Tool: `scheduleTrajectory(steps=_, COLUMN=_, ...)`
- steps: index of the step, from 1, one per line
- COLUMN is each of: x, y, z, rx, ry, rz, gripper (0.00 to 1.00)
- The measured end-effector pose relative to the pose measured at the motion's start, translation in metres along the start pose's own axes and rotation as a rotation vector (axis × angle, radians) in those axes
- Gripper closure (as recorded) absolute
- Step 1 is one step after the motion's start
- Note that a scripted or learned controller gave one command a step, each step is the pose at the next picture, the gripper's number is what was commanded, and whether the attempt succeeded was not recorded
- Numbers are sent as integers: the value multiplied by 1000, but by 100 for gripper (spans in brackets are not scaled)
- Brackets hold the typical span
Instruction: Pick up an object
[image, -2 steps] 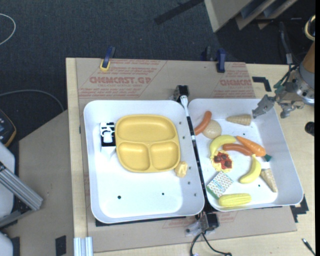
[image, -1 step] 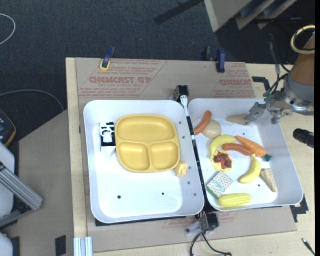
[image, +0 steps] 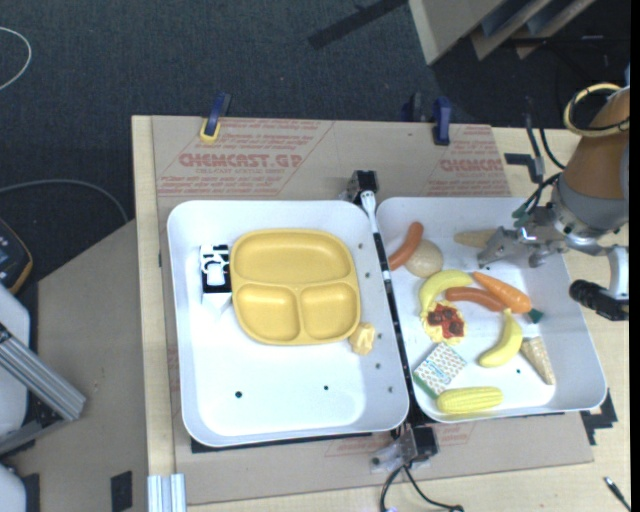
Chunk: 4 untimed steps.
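Gripper (image: 516, 246) over right bin's (image: 590, 372) far edge, grip unreadable | nearest: carrot (image: 500, 291), sausage (image: 403, 245), bananas (image: 446, 287) | corn (image: 469, 400) at near edge | left bin (image: 200, 400): yellow tray (image: 294, 284)

The bench (image: 300, 150) bears two white bins (image: 290, 400) side by side.

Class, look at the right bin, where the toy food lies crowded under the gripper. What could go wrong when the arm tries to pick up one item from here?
1. The gripper sits at the right bin's far edge, so closing there might catch nothing.
2. The bananas, carrot and sausage overlap, so a grasp may pinch two or knock one aside.
3. The corn cob lies near the rim and could roll away.
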<state>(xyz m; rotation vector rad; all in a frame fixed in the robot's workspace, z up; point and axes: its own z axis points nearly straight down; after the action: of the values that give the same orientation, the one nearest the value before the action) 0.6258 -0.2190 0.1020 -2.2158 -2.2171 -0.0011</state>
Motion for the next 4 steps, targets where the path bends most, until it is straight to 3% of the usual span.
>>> scheduleTrajectory(steps=1, x=4, y=2, z=17, rx=-3, ry=3, rz=-3, gripper=0)
scheduleTrajectory(steps=2, x=2, y=2, z=6, rx=-6, ry=-3, rz=-3, gripper=100)
scheduleTrajectory(steps=3, x=4, y=14, z=-51, rx=-13, ry=-9, rz=-1, gripper=100)
scheduleTrajectory(steps=4, x=-2, y=9, z=-100, rx=-12, ry=-9, rz=1, gripper=100)
